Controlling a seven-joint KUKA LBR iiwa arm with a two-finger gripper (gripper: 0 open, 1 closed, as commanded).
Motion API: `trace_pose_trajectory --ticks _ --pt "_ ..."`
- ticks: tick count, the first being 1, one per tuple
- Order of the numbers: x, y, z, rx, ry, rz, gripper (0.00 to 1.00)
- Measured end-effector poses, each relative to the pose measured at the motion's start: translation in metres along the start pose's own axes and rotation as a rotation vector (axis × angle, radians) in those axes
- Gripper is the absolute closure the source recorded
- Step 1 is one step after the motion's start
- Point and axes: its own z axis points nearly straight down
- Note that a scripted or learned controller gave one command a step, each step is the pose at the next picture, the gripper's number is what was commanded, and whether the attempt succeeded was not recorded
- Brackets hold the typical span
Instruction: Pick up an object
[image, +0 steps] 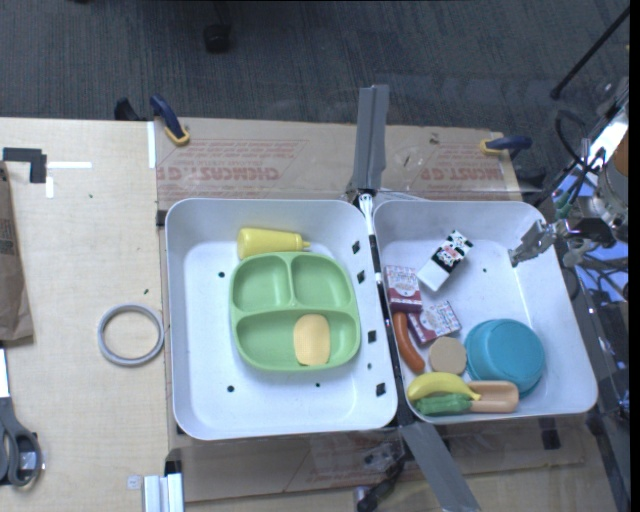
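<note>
Camera view: looks down on two white bins side by side.
Near edge of right bin (560, 300): banana (438, 385), green vegetable (440, 404) and a tan bread roll (495, 396) lie touching, well below and left of the gripper.
Middle: teal bowl (505, 354) sits below the gripper; tan disc (447, 355), sausage (405, 340) and two red-and-white packets (402, 284) lie to its lower left.
Closer in: black-and-white carton (447, 257) lies left of the gripper.
Gripper (527, 245): hovers over the right bin's far right corner, fingers apart, nothing between them.
Left bin (200, 300): green divided plate (295, 310) holds a yellow piece (311, 339); yellow bottle (268, 241) beside its far rim, all far left of the gripper.
</note>
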Motion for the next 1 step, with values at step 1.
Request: trace_pose_trajectory --ticks 1 --pt "0.0394 0.0893 0.0411 -0.003 -0.001 0.015 0.00"
